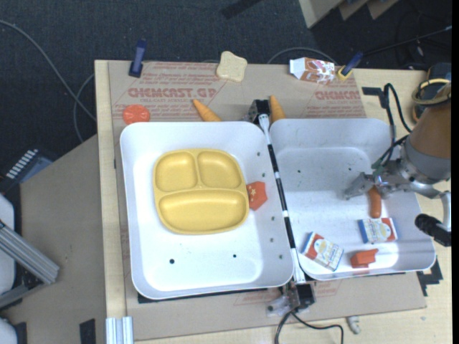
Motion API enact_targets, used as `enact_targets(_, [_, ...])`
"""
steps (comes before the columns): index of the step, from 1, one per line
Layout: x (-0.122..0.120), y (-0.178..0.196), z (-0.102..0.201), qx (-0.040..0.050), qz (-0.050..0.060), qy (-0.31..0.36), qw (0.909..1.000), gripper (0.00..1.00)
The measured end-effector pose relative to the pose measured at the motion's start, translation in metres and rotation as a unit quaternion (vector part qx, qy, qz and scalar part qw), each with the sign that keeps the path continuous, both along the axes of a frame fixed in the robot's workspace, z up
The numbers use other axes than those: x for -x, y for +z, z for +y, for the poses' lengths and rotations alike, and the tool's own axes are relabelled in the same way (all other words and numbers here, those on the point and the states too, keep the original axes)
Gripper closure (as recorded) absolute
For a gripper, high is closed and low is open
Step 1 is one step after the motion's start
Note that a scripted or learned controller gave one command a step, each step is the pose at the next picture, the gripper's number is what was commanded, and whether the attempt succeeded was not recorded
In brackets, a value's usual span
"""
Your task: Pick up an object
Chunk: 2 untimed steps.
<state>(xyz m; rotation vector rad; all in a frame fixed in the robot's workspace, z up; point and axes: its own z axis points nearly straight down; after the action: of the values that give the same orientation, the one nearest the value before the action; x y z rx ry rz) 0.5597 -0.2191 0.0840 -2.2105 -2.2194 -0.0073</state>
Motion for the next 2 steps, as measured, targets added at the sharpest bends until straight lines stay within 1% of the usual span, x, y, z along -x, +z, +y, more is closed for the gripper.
enact_targets(1, [0.0,0.01,-0.002,0.0031,-0.002,-0.001,1.0,1.0])
enact_targets(2, [0.009,0.001,0.085,0.0041,-0.001,-0.001,1.0,1.0])
